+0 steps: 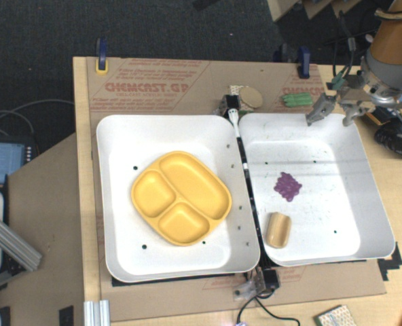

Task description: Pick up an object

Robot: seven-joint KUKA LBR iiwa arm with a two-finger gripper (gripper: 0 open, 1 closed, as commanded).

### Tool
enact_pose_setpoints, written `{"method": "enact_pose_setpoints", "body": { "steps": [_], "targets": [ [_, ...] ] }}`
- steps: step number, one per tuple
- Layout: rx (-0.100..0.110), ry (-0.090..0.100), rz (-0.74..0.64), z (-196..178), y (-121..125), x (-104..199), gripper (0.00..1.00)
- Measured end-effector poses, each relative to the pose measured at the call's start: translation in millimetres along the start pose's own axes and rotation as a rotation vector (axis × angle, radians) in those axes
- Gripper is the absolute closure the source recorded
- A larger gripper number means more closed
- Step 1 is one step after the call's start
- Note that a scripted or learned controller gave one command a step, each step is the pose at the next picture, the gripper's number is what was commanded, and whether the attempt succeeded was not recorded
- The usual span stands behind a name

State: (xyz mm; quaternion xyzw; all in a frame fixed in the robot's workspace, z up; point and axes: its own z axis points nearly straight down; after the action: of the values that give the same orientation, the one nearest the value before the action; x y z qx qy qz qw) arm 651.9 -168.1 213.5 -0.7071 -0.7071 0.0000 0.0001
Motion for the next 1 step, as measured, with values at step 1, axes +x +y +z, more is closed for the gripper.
{"method": "enact_pose_setpoints", "body": {
  "steps": [1],
  "targets": [
    [-0.013,0.003,-0.013,-85.9,17.4,122.0,0.0]
  ]
}}
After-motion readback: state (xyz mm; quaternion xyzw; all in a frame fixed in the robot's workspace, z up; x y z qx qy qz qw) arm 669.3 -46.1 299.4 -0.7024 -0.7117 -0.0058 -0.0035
